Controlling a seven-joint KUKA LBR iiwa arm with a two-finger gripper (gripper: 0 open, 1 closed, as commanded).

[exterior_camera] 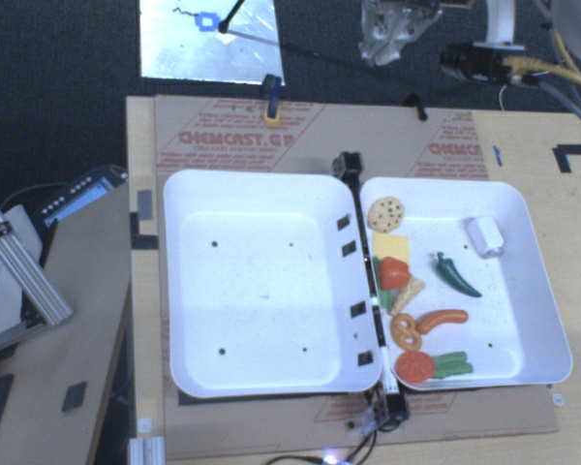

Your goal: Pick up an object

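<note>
1. The hand (392, 29) hangs high up, far behind the right bin (523, 260), and holds nothing. I cannot tell how far open it is.
2. The right bin holds toy food. A cookie (385, 214) sits at its back left corner.
3. A green pepper (456, 273) lies near the bin's middle.
4. A sausage (442, 320) lies toward the bin's front, beside a pretzel (404, 331).
5. A white block (484, 236) rests near the bin's back right.

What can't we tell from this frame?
- Gripper, camera view: motion-blurred, finger state unreadable.
- Arm: cut off by the top and right edges.
- White object in the right bin: too small to identify.
- Items beside the tomato: overlapping, outlines unclear.
</note>
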